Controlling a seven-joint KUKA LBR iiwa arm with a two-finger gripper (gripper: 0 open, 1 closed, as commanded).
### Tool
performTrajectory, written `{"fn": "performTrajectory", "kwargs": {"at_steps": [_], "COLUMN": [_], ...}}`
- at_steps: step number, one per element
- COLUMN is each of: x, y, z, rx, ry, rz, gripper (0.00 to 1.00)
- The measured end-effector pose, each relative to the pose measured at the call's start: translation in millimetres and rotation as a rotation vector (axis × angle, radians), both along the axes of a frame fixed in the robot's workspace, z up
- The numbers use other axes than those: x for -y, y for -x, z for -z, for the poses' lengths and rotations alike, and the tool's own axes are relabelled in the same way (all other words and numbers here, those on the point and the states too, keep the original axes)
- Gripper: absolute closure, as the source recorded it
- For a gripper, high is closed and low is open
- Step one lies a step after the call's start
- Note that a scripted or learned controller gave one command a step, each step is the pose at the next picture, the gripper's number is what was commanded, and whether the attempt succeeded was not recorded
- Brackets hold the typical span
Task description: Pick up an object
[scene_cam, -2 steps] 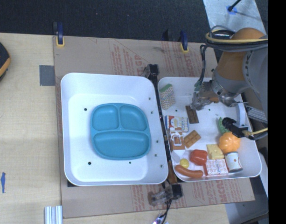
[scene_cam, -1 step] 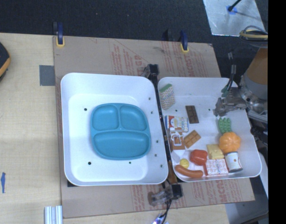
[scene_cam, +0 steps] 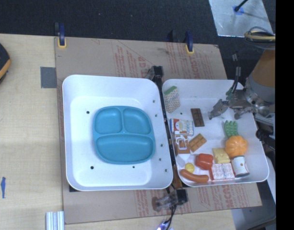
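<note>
**Over the right bin, nothing between my fingers**

My gripper (scene_cam: 222, 110) hangs over the far right part of the right bin (scene_cam: 262, 176), reaching in from the right. My fingers (scene_cam: 217, 112) are spread apart, and they point left and down toward the bin floor with nothing between them.

The things I might pick all lie in the right bin. Just near of my gripper sits a green studded block (scene_cam: 230, 128), and nearer still an orange (scene_cam: 235, 145). Beside the orange, to the left, is a yellow block (scene_cam: 220, 155), and near of it a small can with a red band (scene_cam: 240, 166). A red tomato-like piece (scene_cam: 204, 161) lies left of the yellow block, with a hot dog (scene_cam: 194, 177) at the near left corner. A dark brown bar (scene_cam: 197, 117) rests left of my fingers, apart from them. A tan cracker (scene_cam: 197, 142) lies toward the middle, and a small carton (scene_cam: 172, 99) stands at the far left of the bin.

The left bin (scene_cam: 75, 176) holds a blue divided plate (scene_cam: 123, 134), lying flat in its middle.
</note>
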State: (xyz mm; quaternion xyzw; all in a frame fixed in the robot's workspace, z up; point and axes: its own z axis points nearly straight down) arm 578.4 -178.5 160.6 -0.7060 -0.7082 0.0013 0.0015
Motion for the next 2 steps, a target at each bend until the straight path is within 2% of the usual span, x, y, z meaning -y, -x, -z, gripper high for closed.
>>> {"fn": "performTrajectory", "kwargs": {"at_steps": [1,2], "x": [-16.4,-14.5], "y": [-31.4,-30.5], "z": [59.6,46.3], "rx": [0.000,-0.001], "ry": [0.001,0.002], "rz": [-0.004,-0.004], "gripper": [0.00,1.00]}}
